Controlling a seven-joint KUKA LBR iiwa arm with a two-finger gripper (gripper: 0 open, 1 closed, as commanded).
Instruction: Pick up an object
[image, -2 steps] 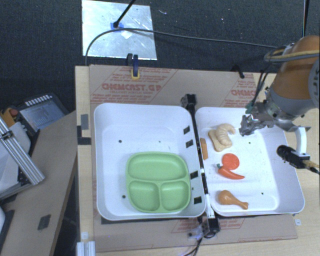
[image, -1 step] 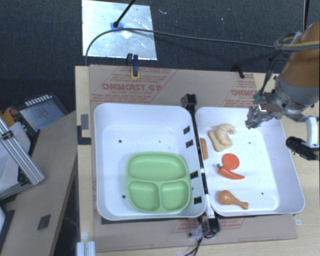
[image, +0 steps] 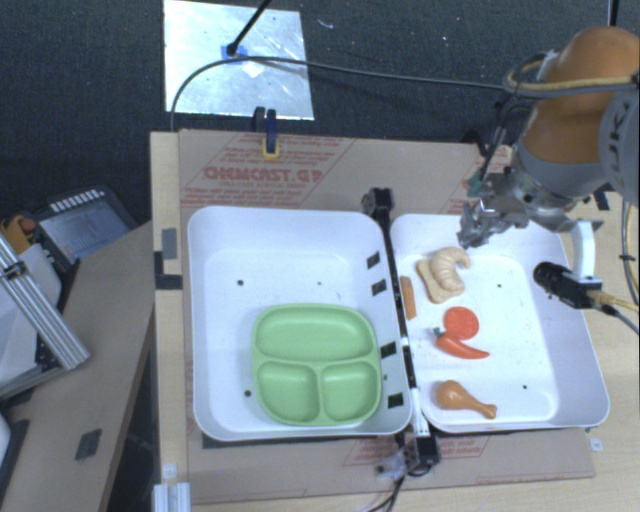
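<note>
One short drop would put the claw (image: 474, 234), whose grip state I cannot tell, squarely over the croissant (image: 443, 273) before closing.

Both white bins (image: 250, 250) look like smooth, faintly glossy plastic, and the green divided plate (image: 316, 363) in the left bin has the same smooth moulded look with a softer sheen. The toy foods in the right bin, among them a red pepper (image: 461, 346) and a tan croissant (image: 443, 272), appear matt plastic. Printed brown cardboard (image: 300, 165) lies under the bins, and a crinkled, shiny foil sheet (image: 238, 58) sits at the bench's far edge.
</note>
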